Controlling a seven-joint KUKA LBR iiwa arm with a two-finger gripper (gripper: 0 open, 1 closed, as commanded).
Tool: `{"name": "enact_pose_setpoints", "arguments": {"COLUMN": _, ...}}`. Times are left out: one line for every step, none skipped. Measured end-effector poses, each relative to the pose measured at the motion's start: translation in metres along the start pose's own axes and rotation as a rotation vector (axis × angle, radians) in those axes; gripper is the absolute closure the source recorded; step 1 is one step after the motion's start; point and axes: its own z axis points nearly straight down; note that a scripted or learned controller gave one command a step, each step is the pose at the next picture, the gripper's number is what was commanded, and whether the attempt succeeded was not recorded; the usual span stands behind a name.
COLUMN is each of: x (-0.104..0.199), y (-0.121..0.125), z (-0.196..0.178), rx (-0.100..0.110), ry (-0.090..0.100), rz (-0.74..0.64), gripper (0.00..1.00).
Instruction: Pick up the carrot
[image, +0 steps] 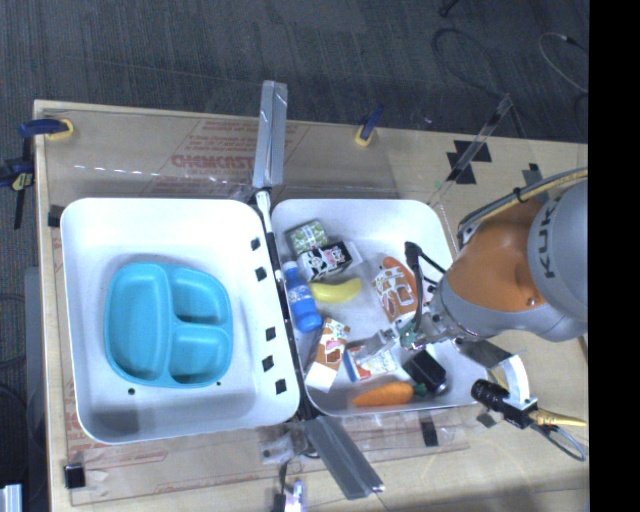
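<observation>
Camera view, from above: two white bins sit side by side on the table (150, 165). Left bin (85, 300) holds a blue divided tray (168, 322). Right bin (425, 225) holds a clutter of items: a yellow banana (337, 292), a blue bottle (301, 302), small printed cartons (322, 250), an orange-and-white packet (396, 285), further packets (345, 352) and a black object (428, 371). The carrot (382, 395) lies flat along the near wall of the right bin, just beside the black object. The gripper (412, 338) is down inside the right bin, above the carrot in this view and apart from it; whether its two tips are apart or together cannot be made out. The carrot is not held.
</observation>
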Motion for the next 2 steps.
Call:
{"name": "enact_pose_setpoints", "arguments": {"x": 0.007, "y": 0.003, "z": -0.105, "rx": -0.004, "ry": -0.006, "rz": -0.254, "gripper": 0.00}}
{"name": "enact_pose_setpoints", "arguments": {"x": 0.000, "y": 0.000, "z": -0.021, "rx": 0.000, "ry": 0.000, "rz": -0.543, "gripper": 0.00}}
